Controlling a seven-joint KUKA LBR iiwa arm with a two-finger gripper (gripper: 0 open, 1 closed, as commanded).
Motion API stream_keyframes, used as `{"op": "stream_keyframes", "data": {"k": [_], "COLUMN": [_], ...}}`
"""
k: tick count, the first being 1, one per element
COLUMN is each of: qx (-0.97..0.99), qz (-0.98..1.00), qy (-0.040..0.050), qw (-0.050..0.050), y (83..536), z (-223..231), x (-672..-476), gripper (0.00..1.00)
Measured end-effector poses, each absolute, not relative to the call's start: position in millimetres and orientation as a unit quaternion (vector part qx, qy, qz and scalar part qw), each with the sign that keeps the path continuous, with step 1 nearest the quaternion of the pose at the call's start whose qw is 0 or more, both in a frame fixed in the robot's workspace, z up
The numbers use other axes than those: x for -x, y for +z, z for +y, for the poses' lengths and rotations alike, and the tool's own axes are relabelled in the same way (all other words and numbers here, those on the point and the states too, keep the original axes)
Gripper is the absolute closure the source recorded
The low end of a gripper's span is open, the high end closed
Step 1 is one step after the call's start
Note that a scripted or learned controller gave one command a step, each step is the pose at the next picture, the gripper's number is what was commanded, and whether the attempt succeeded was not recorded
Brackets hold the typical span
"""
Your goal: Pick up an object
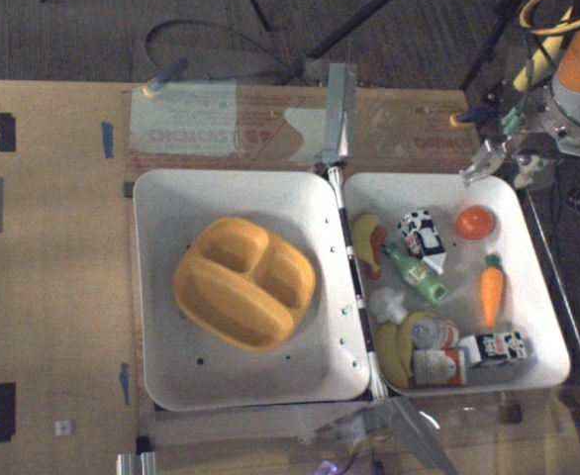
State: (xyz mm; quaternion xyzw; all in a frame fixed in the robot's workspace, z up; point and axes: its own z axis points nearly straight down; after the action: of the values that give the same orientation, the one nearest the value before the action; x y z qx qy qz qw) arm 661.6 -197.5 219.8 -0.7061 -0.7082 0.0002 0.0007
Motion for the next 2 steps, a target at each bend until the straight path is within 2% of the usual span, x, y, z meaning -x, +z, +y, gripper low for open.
{"op": "stream_keyframes", "data": {"k": [1,2], "qx": [0.671,0.612], "qz": [-0.741,-0.791], "qy": [-0.0048,-0.0065], "qw": [0.005,0.0], "y": [92.7,89.4], "z": [-212.2,-214.5], "x": [-620.1,-546.9], "gripper": [0.0,0.0]}}
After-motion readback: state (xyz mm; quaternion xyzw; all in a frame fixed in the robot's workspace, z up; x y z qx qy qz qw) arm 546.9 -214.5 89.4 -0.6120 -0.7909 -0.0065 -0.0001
